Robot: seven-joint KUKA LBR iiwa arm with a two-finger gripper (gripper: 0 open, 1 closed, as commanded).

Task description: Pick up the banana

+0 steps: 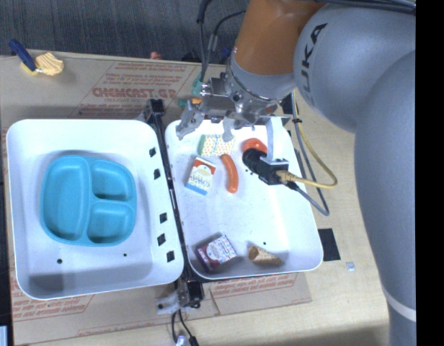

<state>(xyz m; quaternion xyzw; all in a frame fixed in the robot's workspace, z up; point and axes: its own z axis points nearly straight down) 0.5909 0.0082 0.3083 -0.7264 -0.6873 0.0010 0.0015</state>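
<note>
tool (206, 130) hangs released over the far end of the right bin (301, 222), nothing between its fingers; no sure banana, maybe the pale yellowish piece (215, 147) just under it. likely light, stiff, slick: pinch across its middle

— What is seen in the left shallow white bin (24, 157)?
— A light-blue plastic tray with three compartments (89, 199) is laid in its middle.
— And in the right shallow white bin (280, 215)?
— The two-finger gripper (206, 130) is held over its far end, fingers spread, nothing gripped. Just below it, a patterned flat packet (215, 146), a small white, blue and red carton (201, 176) and an orange-red sausage-shaped piece (231, 173) are grouped. A dark red and white packet (216, 252) and a brown cone-shaped piece (264, 254) are found at the near edge.
</note>
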